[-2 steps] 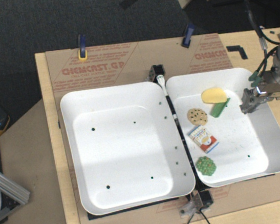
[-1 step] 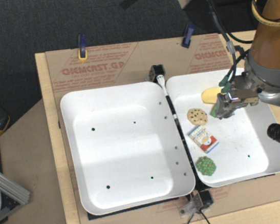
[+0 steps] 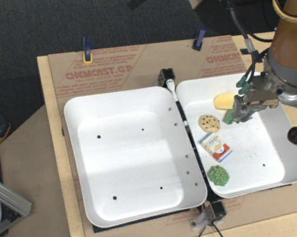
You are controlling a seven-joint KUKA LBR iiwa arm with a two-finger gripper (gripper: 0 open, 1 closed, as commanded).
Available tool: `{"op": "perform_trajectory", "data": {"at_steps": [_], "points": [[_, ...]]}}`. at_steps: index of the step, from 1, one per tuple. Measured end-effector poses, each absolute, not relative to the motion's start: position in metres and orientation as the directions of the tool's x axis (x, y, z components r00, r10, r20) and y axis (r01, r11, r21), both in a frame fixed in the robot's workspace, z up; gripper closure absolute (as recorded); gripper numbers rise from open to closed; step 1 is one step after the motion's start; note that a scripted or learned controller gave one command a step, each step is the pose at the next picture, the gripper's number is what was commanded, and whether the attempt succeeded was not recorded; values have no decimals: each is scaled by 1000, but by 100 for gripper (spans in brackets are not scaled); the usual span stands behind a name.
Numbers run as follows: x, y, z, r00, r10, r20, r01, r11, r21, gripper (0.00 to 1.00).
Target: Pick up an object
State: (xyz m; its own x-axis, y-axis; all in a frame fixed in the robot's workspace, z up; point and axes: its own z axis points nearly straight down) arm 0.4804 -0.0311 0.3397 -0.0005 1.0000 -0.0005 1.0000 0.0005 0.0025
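Note:
My gripper [image 3: 239, 113] hangs low over the upper part of the right bin [image 3: 271, 172], reaching in from the right. A yellow rounded object [image 3: 224, 101] lies just to its upper left, touching or nearly touching it. A small green piece [image 3: 228, 117] sits right at the gripper's left side; I cannot tell whether it is gripped. A round speckled cookie [image 3: 209, 122] lies left of the gripper. Below it are a small white, red and blue carton [image 3: 215, 146] and a green bumpy ball [image 3: 218, 175].
The left bin [image 3: 83, 119] stands beside the right one, their rims meeting along a dark seam [image 3: 186, 132]. Both rest on a cardboard sheet [image 3: 130, 63] held by clamps [image 3: 87, 50] at the back edge.

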Motion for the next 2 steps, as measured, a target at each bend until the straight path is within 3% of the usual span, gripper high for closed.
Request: {"op": "perform_trajectory", "data": {"at_steps": [1,2], "points": [[480,28,367,-7,1000,2,1000,7,5,100],[480,25,376,-1,1000,0,1000,1,5,100]]}}
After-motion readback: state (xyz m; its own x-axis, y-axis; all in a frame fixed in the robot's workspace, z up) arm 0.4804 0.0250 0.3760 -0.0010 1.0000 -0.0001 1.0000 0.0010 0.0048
